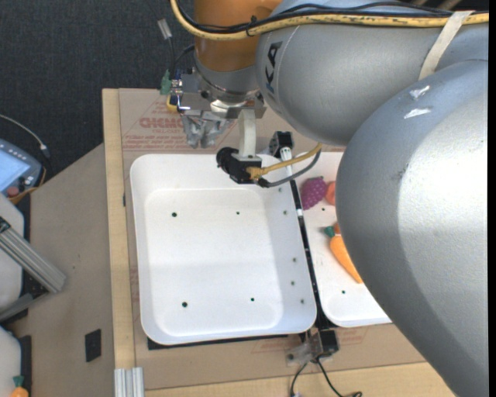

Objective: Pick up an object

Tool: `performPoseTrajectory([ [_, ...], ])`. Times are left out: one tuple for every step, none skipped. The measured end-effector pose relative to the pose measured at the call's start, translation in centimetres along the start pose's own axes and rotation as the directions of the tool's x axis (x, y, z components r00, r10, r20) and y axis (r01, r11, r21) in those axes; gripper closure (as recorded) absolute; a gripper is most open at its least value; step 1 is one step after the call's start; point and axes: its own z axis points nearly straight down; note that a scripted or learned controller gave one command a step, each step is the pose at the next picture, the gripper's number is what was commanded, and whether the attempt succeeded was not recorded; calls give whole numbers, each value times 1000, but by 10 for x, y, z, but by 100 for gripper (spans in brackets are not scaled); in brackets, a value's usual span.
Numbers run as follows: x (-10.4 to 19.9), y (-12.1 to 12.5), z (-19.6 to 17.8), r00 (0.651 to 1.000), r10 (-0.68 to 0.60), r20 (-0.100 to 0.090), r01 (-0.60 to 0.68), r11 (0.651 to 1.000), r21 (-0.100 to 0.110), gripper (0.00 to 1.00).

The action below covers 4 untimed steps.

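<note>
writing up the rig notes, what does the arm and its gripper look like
The arm is made of big rounded grey shells, with an orange band above the wrist. A yellow and black cable runs along its top, and a pale strap crosses one shell. The gripper is small, metallic grey, with a green part and thin wires beside it.

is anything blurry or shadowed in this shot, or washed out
Camera view: the arm sits close to the lens, soft and out of focus; a soft shadow band lies across the left bin floor; the carrot and purple fruit stay fairly sharp; the gripper is slightly blurred.
</note>
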Motion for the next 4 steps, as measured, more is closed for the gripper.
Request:
performPoseTrajectory([
  [-15, -20, 34, 1000, 3, 3, -3, 1000, 13, 100],
  [-14, -18, 21, 1000, 2, 0, -2, 1000, 5, 100],
  [-13, -18, 11, 1000, 1, 0, -1, 1000, 3, 100],
  [-30, -65, 57, 1000, 4, 3, -4, 1000, 16, 100],
])
